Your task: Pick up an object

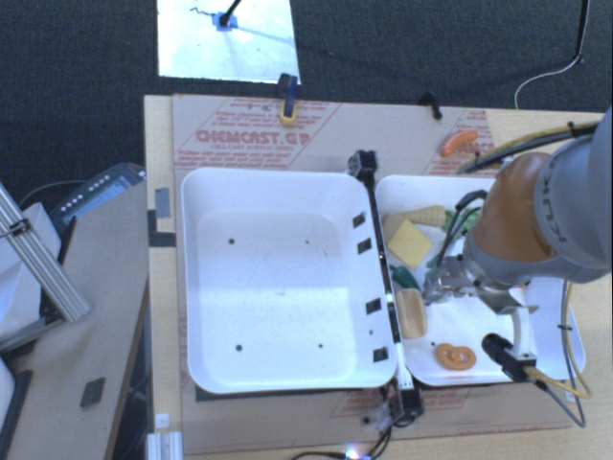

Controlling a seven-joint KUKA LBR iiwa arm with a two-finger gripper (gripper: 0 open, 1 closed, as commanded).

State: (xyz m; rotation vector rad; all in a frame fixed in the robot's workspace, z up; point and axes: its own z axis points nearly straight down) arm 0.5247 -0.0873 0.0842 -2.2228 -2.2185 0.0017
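Observation:
My gripper [439, 286] hangs low inside the right bin [548, 305], near its left side. Just left of it lie a small green item [403, 278] and a tan bread-like block [412, 313]. A yellow wedge [409, 242] sits further back, with a pale banana-like piece [431, 217] behind it. An orange pretzel-shaped ring [455, 356] rests near the bin's front edge, below the gripper. The wrist and arm [536, 218] cover the bin's middle and right part.
The left bin [278, 276] stands beside the right one, with a black-clipped divider [378, 257] between them. An orange sausage-like item [459, 143] lies on the bench behind the right bin. A yellow and blue clamp [287, 99] sits at the back.

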